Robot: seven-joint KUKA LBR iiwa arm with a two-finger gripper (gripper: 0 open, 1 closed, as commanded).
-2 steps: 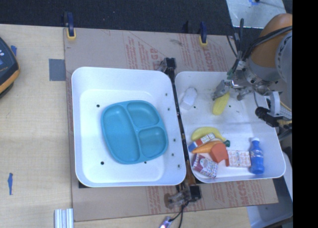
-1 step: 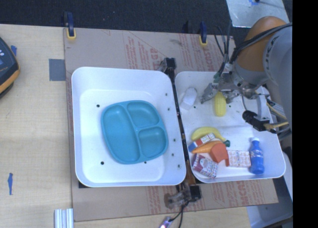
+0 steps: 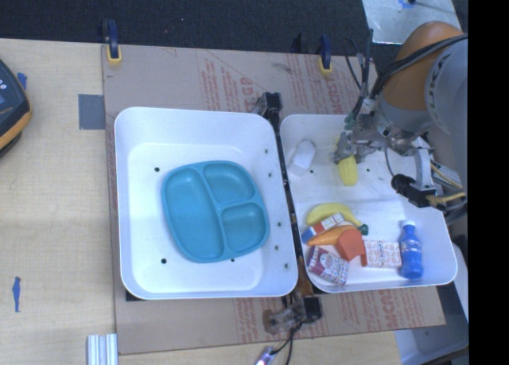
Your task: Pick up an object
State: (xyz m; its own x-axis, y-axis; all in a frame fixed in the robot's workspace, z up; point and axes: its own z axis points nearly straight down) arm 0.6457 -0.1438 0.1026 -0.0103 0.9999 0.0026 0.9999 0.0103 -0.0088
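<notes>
Claw [image 3: 347, 157] sits low in the right bin [image 3: 445, 272] toward twelve o'clock, its fingers pinching the top of a small yellow object [image 3: 347, 172]; at three o'clock of the blue divided plate [image 3: 215, 211] in the left bin [image 3: 127, 196]

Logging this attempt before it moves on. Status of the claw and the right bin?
Claw low in right bin, at yellow object; grasp unconfirmed. White cup beside it. Banana, blue bottle clustered nearer the front, apart.

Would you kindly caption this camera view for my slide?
Gripper over a yellow object in the right bin; blue plate in the left bin.
</notes>
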